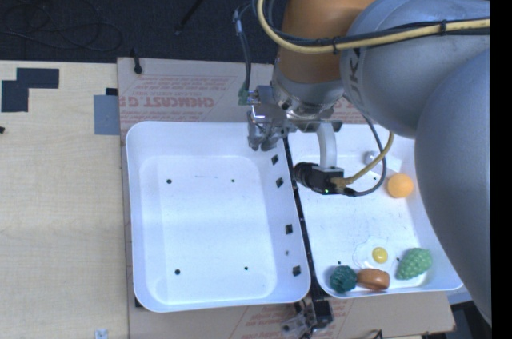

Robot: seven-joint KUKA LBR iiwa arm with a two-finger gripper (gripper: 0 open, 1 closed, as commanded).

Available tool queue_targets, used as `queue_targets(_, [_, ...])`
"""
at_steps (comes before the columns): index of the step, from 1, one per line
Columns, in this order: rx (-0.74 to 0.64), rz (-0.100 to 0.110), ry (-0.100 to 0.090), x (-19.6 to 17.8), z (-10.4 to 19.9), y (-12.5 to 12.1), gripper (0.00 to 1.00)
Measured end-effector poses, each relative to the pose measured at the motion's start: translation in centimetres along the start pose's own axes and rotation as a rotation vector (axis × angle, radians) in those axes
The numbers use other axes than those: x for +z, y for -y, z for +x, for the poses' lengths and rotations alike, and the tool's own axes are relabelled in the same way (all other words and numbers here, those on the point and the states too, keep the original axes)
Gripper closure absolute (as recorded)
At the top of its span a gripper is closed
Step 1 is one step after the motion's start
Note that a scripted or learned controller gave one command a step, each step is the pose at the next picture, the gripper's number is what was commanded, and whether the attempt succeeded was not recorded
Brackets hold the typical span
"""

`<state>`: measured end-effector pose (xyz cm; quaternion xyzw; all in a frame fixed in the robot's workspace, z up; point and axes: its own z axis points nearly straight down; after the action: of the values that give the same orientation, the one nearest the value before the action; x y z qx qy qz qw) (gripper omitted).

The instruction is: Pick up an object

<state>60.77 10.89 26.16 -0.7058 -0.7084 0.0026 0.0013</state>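
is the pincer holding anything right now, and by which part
Cannot be told: the pincer hangs over the divide between the bins, its tips too small to read. The toys, like the orange ball, lie in the right bin.

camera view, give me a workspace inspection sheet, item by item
surface: two white bins side by side, left bin, right bin, on a printed board.
job's things: orange ball, fried egg toy, light green bumpy toy, dark green toy, orange-brown toy, all in right bin.
clutter: nothing seen.
grippers: gripper over the bins' shared edge.
cables: yellow hose on arm.
surroundings: dark floor, wooden bench.
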Motion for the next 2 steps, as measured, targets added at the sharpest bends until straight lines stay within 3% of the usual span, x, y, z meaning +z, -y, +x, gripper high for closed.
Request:
queue_targets(1, [0.000, -0.006, -0.002, -2.8, 4.2, -0.6, 1.00])
queue_targets(2, [0.006, -0.004, 0.000, -0.2, 0.9, -3.7, 1.00])
